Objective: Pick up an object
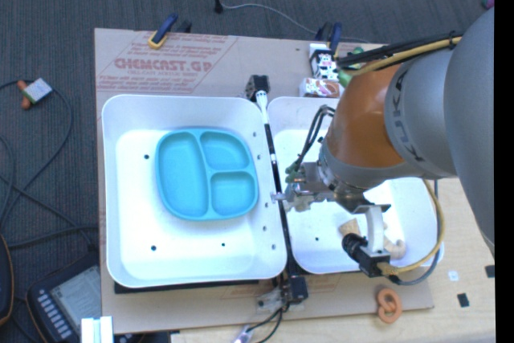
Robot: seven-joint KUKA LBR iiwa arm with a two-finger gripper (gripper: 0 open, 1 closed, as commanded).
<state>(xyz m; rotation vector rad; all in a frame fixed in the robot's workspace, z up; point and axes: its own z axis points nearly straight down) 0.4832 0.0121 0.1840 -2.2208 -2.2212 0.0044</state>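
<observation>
Left bin: we find the shallow white plastic left bin [112, 197] on the bench, touching its twin along one wall.
In the left bin: a light blue three-compartment plastic plate [206, 173] lies near the middle.
Right bin: the shallow white plastic right bin [309, 253] sits beside it, under the grey arm with the orange band [377, 124].
In front of the right bin: a small orange ring-shaped object [389, 304] lies on the brown cardboard board [161, 64].

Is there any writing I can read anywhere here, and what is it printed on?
"CHEMCAST GP": large red letters on the brown board under the bins, above the left bin.
Smaller red print around that name: too blurred to read.
Small printed item at the top of the right bin: patterned, nothing legible.
</observation>
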